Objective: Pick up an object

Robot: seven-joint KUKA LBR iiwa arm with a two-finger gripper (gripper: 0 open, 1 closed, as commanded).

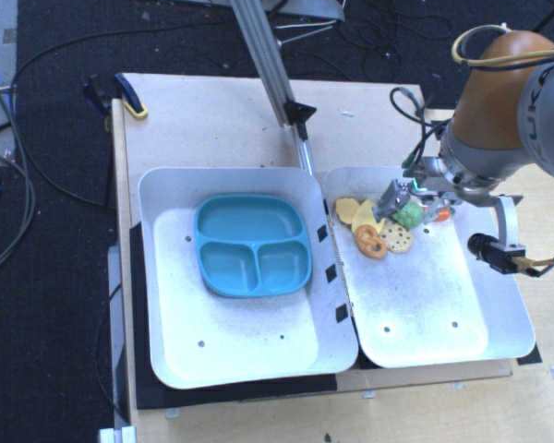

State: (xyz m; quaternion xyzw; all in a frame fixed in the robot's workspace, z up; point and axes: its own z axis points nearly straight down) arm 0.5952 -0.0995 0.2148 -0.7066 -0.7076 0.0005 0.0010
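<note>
Toy food pile (380,227) in right bin (443,330), far corner. Gripper (399,197) low over pile; grasp state unclear. Likely light, rigid, slick plastic; pinch green piece (409,216) across middle.

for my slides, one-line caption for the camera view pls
Arm's tool lowered over toy food in the right bin; blue tray in left bin.

A blue three-compartment tray (253,245) lies in the left white bin (166,340). A second white bin (462,326) sits just beside it on a pale bench (203,123). A slanted metal pole (263,44) crosses the bench. Black cables (46,183) trail over dark floor.
</note>
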